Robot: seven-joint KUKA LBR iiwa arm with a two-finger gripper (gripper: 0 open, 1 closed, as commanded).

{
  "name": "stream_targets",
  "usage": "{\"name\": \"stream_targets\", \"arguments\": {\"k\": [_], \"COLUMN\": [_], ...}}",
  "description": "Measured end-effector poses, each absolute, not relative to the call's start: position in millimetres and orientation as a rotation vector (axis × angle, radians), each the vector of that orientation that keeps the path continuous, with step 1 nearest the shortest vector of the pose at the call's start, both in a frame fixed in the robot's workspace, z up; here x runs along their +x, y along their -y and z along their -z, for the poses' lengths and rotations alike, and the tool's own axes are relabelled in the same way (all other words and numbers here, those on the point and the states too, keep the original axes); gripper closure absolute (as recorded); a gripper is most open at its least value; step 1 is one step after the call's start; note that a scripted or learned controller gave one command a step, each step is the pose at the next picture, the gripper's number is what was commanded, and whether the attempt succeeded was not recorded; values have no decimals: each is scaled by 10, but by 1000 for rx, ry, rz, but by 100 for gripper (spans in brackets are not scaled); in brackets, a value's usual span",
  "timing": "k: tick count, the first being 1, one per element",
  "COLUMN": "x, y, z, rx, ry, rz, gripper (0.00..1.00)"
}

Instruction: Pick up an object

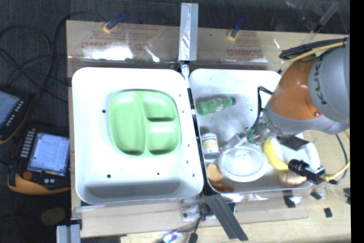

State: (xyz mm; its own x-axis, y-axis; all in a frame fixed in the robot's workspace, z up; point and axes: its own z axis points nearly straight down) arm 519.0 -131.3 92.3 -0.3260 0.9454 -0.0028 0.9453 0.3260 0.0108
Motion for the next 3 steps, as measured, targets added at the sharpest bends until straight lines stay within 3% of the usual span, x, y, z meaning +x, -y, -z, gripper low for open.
{"name": "stream_targets", "arguments": {"k": [1, 2, 3], "x": [5148, 4979, 4838], "y": [2043, 1655, 2248], "z": [-989, -932, -1866], "rx": [1789, 1825, 1776], "ry": [-2570, -2531, -2590], "rz": [-2, -4, 5], "gripper": [0, 0, 0]}}
